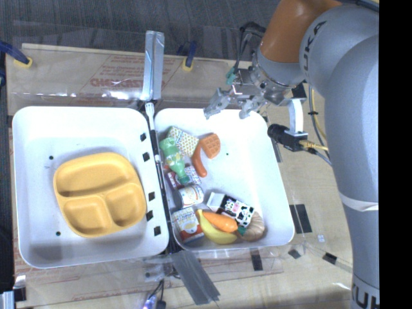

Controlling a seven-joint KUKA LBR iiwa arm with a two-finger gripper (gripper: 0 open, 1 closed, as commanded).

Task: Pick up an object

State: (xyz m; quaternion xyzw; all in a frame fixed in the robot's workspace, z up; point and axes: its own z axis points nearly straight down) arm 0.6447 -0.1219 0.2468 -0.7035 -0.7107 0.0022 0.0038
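1. Gripper hangs over the far rim of the right bin, near that bin's far left part. Its two fingers are spread apart, and nothing is between them.

2. The arm comes in from the right side of the view, grey, with the orange band just above the wrist.

3. The right bin holds a group of toy food, packed along its left wall and its near side. The far right part of the floor of this bin is bare.

4. Closest to the gripper lie a patterned packet and an orange-red sausage-like piece, which touch each other. They are below the fingers and apart from them.

5. Beside the packet, against the left wall, is a green toy, and under it a small can.

6. At the near side of the bin lie a banana, with a carrot on top of it, a small black and white carton, a brownish bread piece and a white cup with a label.

7. The left bin contains a yellow tray with three compartments, lying flat in the middle of the bin.

8. A grey metal bar stands at the far end of the divide between the two bins.
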